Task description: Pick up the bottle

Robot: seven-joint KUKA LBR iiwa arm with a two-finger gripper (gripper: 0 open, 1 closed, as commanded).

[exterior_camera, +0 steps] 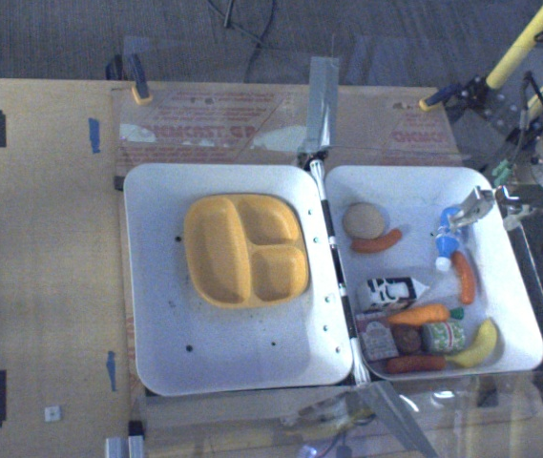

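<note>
A small white bottle with a blue cap (447,244) lies in the right bin (414,187), near its right side. My gripper (464,214) reaches in from the right and hangs just above the bottle's upper end, its metal tip over a blue part of the bottle. Whether it touches the bottle is unclear from this slant. Nothing is visibly lifted.
The right bin also holds a beige bun (364,220), a sausage (377,243), an orange sausage (465,277) beside the bottle, a black-and-white carton (390,292), a carrot (419,315), a green can (443,335) and a banana (478,344). A yellow divided plate (247,249) lies in the left bin (156,332).
</note>
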